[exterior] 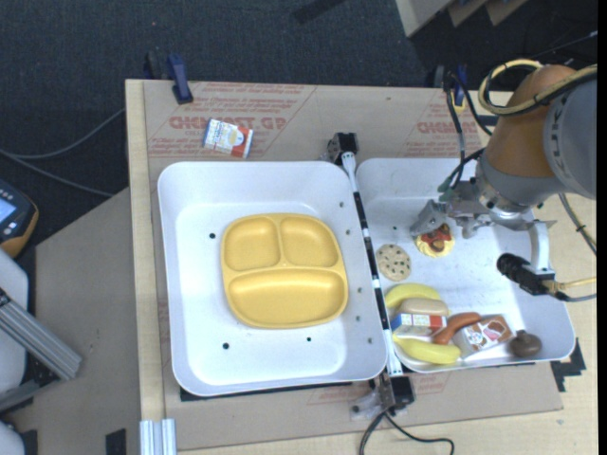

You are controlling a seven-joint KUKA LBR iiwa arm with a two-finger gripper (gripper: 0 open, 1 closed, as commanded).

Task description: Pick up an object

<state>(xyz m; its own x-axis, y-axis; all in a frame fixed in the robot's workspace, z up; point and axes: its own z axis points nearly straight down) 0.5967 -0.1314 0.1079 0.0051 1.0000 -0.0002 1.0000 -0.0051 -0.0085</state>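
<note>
- A small red and yellow round toy [436, 243] lies in the right bin [474, 275], in its upper middle part. It looks roughly round, so I cannot make out a long axis or which way it points.
- The claw [446, 224] hangs just over that toy, at the end of the grey arm [531, 131] with its orange band, which comes in from the right. The toy sits right under the fingertips and partly behind them.
- I cannot tell whether the claw is open or closed, or whether it has hold of the toy.
- Just left of the toy, near the wall between the bins, lies a round speckled cookie [393, 262].
- The near end of the right bin is crowded: a yellow banana [417, 347] curving along the front wall, a sausage [457, 324], a small red and white packet [490, 334] and a brown lump [524, 345] in the corner, all close or touching.
- There is bare white floor above and to the right of the toy, up to the bin's far wall.
- The left bin [190, 254] holds a yellow divided plate [283, 271] in its middle, with bare floor all around it.
- On the cardboard bench [285, 112] behind the left bin lies a small red and white box [228, 137], well apart from the bins.
</note>
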